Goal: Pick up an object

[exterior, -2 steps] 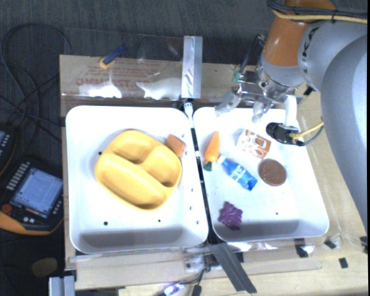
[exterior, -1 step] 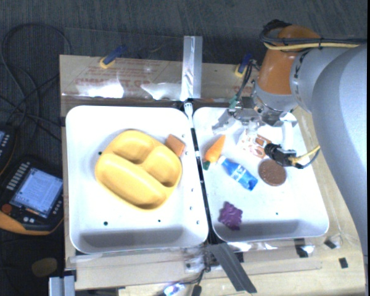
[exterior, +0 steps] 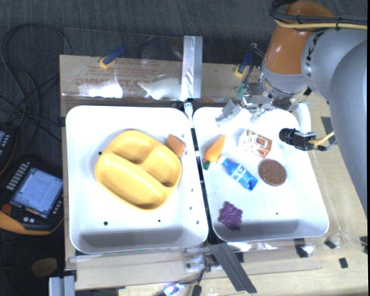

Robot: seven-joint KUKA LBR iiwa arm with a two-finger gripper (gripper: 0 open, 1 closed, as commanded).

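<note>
Objects for picking lie in the right bin (exterior: 308,217), below the gripper (exterior: 250,103), which hangs over the bin's far edge; whether it is spread or pressed together cannot be told. Nearest it, a small printed carton (exterior: 256,143) is judged light and stiff, best taken across its short sides. An orange carrot-like wedge (exterior: 214,148), a glossy blue packet (exterior: 240,174), a flat brown disc (exterior: 272,172) and a knobbly purple grape cluster (exterior: 230,215) are seen further out. Smooth yellow bananas (exterior: 137,168) are seen in the left bin (exterior: 80,227).
</note>
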